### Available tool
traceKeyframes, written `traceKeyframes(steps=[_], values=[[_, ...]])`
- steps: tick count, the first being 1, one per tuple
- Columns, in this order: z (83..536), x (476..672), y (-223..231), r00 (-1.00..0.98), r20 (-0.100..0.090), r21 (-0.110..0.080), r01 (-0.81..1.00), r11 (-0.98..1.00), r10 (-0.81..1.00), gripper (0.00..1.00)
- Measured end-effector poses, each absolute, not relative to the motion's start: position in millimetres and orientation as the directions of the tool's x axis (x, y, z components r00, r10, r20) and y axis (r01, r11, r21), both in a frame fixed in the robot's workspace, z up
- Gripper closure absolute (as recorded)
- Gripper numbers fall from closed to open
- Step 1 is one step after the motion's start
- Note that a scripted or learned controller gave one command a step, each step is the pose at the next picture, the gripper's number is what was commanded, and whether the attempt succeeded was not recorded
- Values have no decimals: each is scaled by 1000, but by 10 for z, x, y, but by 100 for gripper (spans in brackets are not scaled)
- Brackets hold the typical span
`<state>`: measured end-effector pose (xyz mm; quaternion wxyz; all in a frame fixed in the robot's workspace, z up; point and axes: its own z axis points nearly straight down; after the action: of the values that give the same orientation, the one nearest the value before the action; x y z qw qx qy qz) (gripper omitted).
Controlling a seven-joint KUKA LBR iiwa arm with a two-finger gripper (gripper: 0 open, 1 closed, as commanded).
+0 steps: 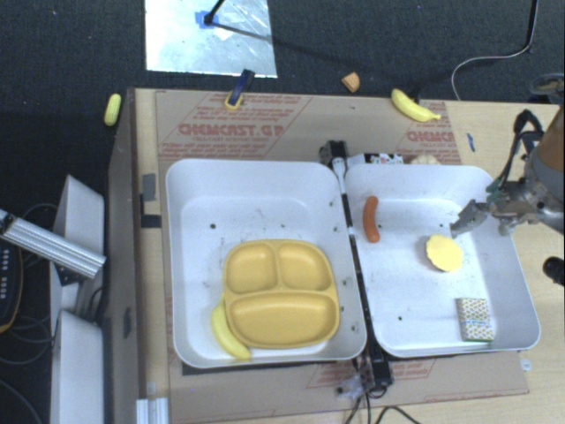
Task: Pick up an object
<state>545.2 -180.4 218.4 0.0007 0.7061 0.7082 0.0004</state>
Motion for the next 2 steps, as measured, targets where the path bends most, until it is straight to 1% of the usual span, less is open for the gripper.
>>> traceKeyframes(steps=[1,2], values=[[1071,5708,-1678,-4,0,-1,1000,4,1000,0],[841,5492,-1782,-1,0,0,1000,1,1000,0]])
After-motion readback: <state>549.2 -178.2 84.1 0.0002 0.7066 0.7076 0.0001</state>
